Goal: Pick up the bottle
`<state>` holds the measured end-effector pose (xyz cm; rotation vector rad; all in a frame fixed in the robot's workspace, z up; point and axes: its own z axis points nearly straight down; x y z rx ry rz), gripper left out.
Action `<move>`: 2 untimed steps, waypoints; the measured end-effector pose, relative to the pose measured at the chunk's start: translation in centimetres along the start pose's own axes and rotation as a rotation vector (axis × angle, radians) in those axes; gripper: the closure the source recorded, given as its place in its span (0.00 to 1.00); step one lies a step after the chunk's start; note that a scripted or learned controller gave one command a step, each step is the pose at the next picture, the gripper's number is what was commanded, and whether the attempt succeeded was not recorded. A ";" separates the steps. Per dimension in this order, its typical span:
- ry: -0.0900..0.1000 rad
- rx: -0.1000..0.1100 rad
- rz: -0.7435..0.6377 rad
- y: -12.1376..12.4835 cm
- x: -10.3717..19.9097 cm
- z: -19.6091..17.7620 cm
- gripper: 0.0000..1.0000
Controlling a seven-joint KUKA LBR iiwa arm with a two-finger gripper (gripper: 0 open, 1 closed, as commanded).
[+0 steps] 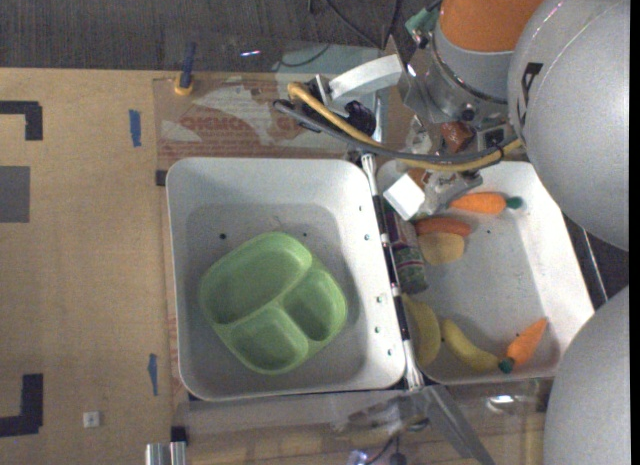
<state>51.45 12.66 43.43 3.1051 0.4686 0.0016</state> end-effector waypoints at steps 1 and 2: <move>-0.002 0.001 0.103 -3.4 -2.6 8.3 1.00; 0.000 0.000 0.103 -6.6 1.2 10.4 1.00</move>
